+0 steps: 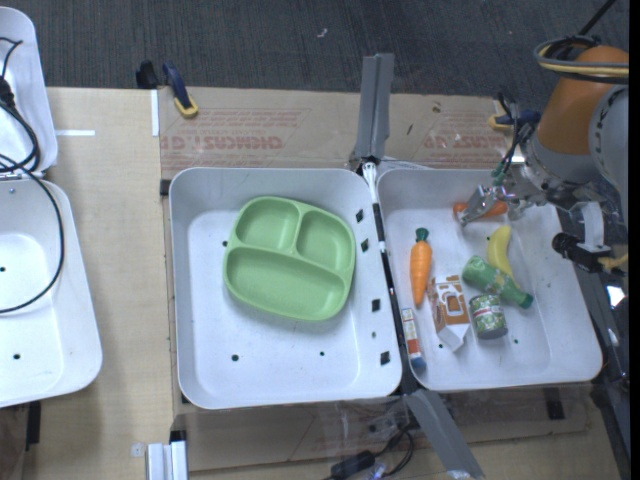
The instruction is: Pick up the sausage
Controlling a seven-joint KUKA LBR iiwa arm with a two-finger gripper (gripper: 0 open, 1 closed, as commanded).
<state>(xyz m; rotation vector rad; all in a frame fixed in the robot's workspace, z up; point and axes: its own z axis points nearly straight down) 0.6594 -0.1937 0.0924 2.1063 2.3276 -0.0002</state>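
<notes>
The sausage (466, 209) is a small orange-red piece lying near the back of the right bin (560, 363), partly covered by the tool above it. My gripper (488, 204) reaches in from the right and sits low right at the sausage's right end, touching or nearly touching it. The grey arm with its orange band (585, 103) rises behind it at the right edge of the view.
Also in the right bin are a carrot (421, 261), a banana (500, 248), a green bottle (497, 280), a small can (488, 316), an orange-white packet (450, 303) and a pen (410, 336). The left bin (200, 358) holds a green divided plate (291, 258).
</notes>
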